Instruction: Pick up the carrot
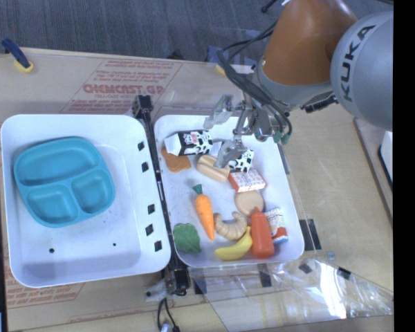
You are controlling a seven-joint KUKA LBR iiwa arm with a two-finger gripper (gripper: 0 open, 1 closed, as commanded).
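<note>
The carrot (205,214), orange with a green top, lies in the middle of the right bin (292,216), its tip pointing toward the front edge. My gripper (223,134) hangs over the far part of that bin, well behind the carrot and apart from it. Its fingers (217,115) are open and hold nothing. The grey arm with its orange band reaches in from the upper right.
Around the carrot lie a green broccoli (187,238), a croissant (229,227), a banana (235,248) and a red bottle (261,234). Below the gripper are two cow-patterned cartons (193,142), a bread roll (211,168) and a red-white box (247,180). The left bin holds a blue divided plate (62,180).
</note>
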